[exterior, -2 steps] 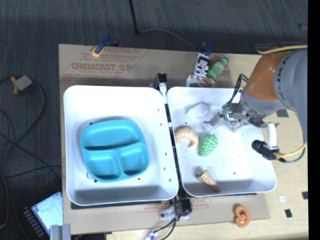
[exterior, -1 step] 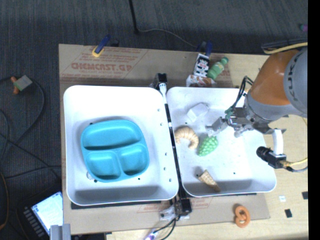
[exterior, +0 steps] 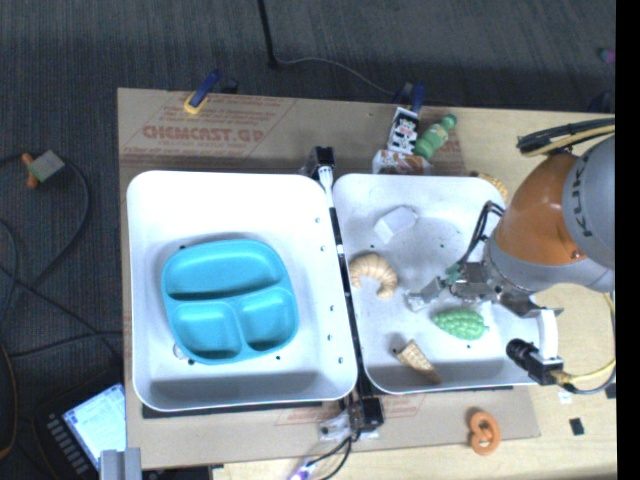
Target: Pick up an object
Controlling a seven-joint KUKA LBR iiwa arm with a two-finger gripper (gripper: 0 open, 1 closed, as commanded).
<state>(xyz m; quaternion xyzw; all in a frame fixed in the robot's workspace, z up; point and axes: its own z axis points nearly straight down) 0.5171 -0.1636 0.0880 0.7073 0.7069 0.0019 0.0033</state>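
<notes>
My pincer [exterior: 440, 290] is hovering low in the right bin [exterior: 440, 193], its opening impossible to judge, gripping nothing visible. The green bumpy object [exterior: 460, 323] is lying just beside it, the croissant [exterior: 374, 271] and cone [exterior: 415, 358] sitting nearby.

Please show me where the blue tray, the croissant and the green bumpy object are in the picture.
blue tray [exterior: 228, 300]: camera view, the middle of the tray, where its compartments meet.
croissant [exterior: 375, 271]: camera view, the middle of its curved body.
green bumpy object [exterior: 460, 323]: camera view, its centre.
</notes>
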